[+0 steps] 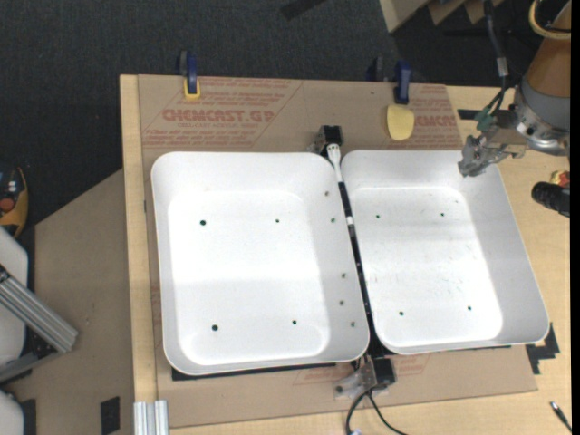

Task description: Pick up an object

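The only loose object is a small pale yellow piece, rounded at the top and flatter at the bottom, with a dull, soft-looking surface. It lies outside both bins on the brown paper-faced board, just beyond the far left corner of the right bin and just beneath a blue clamp on the board's far edge. A second blue clamp with a yellow tip grips the same edge further left.

Red print across the board reads "CHEMCAST GP", repeated in smaller faded lines that are too faint to read. Part of the same red lettering shows just to the right of the yellow piece.

The gripper hangs over the far right corner of the right bin, apart from the yellow piece, with bare board between them. Whether it is open or closed cannot be told from this angle.

The left bin and the right bin touch along their inner rims, held by a black clip at the far end and another at the near end. Each bin floor carries four small dark dots.
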Robot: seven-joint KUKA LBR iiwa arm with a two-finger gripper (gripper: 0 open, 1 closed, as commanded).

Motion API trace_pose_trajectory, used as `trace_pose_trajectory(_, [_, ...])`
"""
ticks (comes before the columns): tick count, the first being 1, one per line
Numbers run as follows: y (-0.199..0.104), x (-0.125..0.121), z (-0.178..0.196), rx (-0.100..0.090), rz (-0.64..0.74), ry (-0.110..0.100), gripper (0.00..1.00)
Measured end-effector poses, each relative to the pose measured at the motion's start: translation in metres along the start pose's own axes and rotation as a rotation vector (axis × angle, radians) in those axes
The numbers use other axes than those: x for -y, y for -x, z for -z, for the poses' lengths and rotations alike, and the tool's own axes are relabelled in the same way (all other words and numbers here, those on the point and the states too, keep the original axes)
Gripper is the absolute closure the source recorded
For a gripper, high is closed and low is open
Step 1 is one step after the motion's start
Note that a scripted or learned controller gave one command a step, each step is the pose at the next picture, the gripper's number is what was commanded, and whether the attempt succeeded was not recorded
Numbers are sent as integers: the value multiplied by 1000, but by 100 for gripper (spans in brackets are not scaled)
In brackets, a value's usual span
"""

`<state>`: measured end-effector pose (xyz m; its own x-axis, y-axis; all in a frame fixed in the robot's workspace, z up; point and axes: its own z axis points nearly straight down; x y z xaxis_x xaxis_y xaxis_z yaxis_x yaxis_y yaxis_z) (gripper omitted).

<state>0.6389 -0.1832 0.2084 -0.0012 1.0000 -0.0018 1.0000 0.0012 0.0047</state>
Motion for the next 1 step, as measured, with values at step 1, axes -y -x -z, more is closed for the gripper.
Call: trace_pose_trajectory(1, [-14,-24,65,1,2,5,100])
